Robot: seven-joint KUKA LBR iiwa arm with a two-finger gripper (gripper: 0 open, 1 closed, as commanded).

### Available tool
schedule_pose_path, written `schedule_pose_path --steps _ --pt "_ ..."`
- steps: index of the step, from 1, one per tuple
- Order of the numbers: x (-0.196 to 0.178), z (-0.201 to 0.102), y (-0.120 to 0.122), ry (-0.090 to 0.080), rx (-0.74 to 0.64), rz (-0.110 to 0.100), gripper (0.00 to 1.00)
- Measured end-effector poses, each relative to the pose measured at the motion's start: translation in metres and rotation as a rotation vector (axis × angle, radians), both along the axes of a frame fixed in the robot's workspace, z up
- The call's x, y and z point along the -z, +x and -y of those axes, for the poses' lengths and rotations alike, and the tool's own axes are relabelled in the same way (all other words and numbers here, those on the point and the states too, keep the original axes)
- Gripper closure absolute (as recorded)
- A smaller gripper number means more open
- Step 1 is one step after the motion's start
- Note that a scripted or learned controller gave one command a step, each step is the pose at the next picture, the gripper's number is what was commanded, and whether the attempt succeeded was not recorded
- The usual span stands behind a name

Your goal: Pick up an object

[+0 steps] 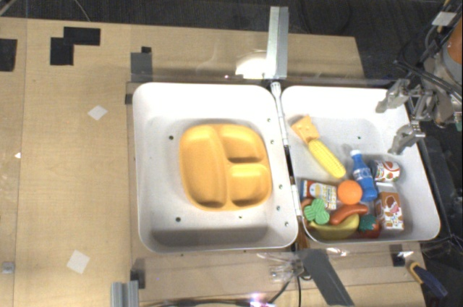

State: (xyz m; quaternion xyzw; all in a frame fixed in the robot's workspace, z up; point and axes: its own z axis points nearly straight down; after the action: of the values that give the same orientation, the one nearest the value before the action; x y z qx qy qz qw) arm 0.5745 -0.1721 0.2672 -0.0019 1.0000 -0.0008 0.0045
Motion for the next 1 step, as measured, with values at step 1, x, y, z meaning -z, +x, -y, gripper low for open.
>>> schedule_pose_path --steps 1 --pt "0.0806 0.0159 -0.0126 0.003 0.372 -0.004 0.0"
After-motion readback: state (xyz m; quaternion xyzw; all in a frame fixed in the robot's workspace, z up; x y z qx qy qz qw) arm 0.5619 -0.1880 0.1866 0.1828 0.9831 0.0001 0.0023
